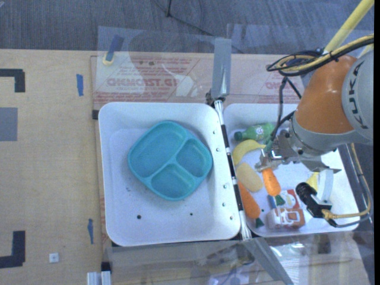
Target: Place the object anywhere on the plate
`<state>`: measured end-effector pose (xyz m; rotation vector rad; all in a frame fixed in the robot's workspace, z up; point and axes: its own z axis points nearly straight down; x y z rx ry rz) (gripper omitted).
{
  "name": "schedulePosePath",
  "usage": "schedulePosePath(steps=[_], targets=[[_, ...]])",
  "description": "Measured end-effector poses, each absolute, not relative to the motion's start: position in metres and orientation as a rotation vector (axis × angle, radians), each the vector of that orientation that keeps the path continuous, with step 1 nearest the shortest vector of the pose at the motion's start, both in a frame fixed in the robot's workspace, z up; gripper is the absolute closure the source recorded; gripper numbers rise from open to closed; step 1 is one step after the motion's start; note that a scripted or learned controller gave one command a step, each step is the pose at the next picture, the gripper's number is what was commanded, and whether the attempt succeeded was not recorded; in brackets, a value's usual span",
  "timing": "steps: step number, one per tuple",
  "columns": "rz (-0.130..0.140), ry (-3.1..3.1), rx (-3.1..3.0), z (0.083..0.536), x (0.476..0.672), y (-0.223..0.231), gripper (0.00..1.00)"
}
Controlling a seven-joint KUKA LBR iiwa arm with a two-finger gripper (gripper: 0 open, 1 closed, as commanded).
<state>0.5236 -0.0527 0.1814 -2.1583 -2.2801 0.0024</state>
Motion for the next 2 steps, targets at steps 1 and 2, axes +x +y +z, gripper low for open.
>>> schedulePosePath(steps=[1, 2], targets=[[0.006, -2.302, -2.134, 0.181, 0.563, 0.034, 1.0], [0.006, -2.367, -2.063, 0.169, 0.623, 0.107, 1.0]])
